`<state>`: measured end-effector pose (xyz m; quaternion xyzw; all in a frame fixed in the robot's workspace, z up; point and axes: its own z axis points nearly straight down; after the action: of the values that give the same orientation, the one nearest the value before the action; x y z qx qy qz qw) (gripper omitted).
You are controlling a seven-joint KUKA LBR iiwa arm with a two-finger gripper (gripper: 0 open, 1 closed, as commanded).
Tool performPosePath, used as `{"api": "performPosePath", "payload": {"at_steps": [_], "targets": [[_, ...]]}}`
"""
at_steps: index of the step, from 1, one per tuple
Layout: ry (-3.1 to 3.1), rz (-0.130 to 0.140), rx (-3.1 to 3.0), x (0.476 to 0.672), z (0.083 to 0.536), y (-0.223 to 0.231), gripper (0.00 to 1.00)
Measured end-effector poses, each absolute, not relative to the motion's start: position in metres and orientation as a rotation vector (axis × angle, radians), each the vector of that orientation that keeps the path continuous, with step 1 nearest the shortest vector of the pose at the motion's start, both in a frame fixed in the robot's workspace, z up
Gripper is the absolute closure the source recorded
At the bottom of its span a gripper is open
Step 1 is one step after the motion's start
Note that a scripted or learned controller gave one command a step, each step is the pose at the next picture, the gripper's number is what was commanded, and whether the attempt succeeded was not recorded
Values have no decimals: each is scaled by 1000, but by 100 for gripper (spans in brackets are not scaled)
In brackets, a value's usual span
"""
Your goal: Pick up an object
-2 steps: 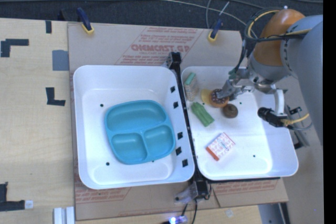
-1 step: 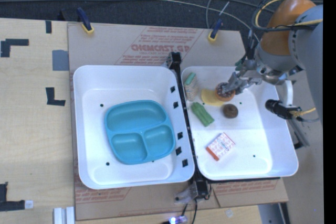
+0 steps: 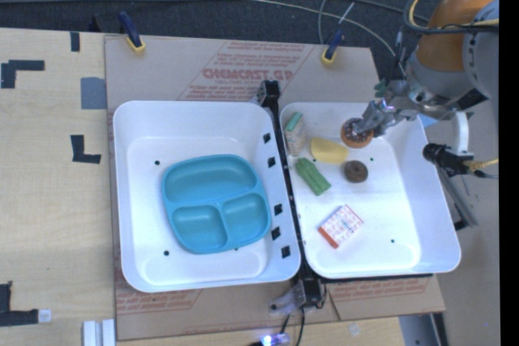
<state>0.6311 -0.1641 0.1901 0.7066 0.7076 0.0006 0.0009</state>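
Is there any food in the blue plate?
No, it's empty. The blue plate lies flat in the left bin, and all three sections show bare blue bottoms.

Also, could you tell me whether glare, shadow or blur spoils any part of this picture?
In the camera view, lighting is even and soft; the white bins look bright but keep detail. The gripper and the orange-brown round piece beneath it are slightly blurred. The teal divided plate is sharp, with faint shadow only.

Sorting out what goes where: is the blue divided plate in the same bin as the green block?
No: the blue divided plate lies in the left bin, while the green block lies in the right bin.
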Motion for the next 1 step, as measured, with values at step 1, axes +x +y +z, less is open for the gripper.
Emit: {"api": "performPosePath", "payload": {"at_steps": [1], "targets": [[2221, 5, 2215, 634, 251, -156, 100]]}}
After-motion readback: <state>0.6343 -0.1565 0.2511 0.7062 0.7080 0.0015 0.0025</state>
